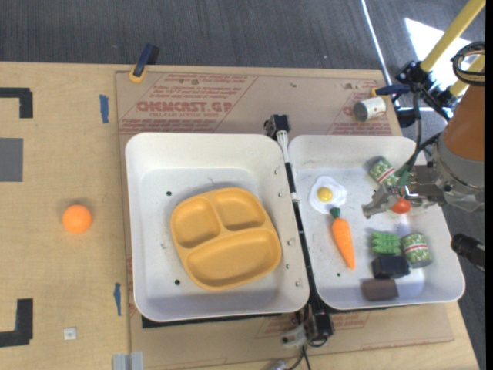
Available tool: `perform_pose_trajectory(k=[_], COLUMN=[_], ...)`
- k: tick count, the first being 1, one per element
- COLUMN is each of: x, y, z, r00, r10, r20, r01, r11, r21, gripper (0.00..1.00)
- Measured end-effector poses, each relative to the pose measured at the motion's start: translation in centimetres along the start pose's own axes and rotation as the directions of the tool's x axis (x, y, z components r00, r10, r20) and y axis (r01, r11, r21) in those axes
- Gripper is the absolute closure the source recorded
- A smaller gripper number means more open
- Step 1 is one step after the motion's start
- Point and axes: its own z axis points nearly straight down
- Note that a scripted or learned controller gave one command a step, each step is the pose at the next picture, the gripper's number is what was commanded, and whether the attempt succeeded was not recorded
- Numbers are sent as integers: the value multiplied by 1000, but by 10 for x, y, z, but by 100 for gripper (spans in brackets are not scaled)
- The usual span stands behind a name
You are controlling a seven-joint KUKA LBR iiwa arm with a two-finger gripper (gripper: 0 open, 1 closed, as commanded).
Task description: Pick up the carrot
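Gripper (383, 203): seen in the right bin (447, 284), reaching in from the right edge. The fingers are dark and small; whether they are parted or closed cannot be told, and nothing can be made out between them.

Small red-orange piece (401, 205): just beside the gripper, on its arm side. Risk: it could be taken in place of the target if the closing happens here.

Green-banded can (380, 169): close by, just beyond the gripper toward the back of the bin. A knock is likely if the arm swings wide.

Green leafy toy (386, 243) and second banded can (416, 248): near, toward the front of the bin, with a dark block (390, 266) and a brown block (379, 288) further on. Crowding is judged to leave little room for a descent from that side.

Carrot (343, 240): lying flat, leftward and frontward of the gripper, apart from it, green top toward the fried-egg toy (326, 193). Not yet grasped. Risks: the tapered body could be squeezed out of the fingers; a grip along its length, not across it, is judged likely to miss.

Yellow divided plate (225, 237): far off in the left bin (146, 153), no hazard.

Orange ball (77, 218): farthest, on the bench.
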Motion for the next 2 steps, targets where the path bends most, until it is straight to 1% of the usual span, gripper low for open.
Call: perform_pose_trajectory(k=[1,2], x=[5,13], y=[38,1], z=[133,162], r00=[993,993], r10=[119,-115], r20=[0,0], r01=[-119,115], r11=[993,993], r21=[4,-2], gripper=[0,0])
